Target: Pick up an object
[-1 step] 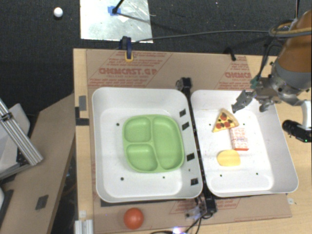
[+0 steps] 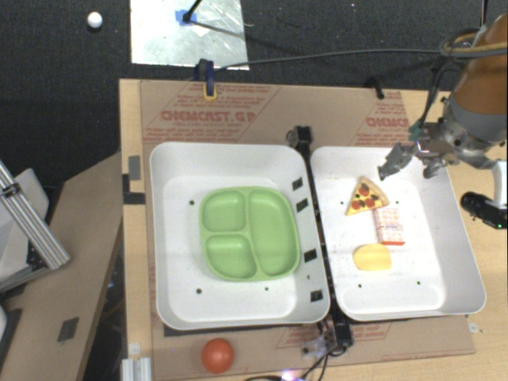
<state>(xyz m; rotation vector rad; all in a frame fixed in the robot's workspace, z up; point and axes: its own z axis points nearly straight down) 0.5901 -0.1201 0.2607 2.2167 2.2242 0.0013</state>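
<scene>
In the right bin (image 2: 444,292) lie three objects: a toy pizza slice (image 2: 366,197), a small red-and-white carton (image 2: 389,225) just below it, and a yellow lump (image 2: 372,257) nearer the front. My gripper (image 2: 411,162) hangs over the bin's back right part, up and to the right of the pizza slice, apart from it. Its two fingers (image 2: 393,163) stand spread with nothing between them.
The left bin (image 2: 178,292) holds a green divided tray (image 2: 248,232). An orange ball (image 2: 217,355) rests on the bench in front of the bins. A metal sheet (image 2: 187,22) and a small white ball (image 2: 95,20) lie behind the bench. Black clips sit along the divide between the bins.
</scene>
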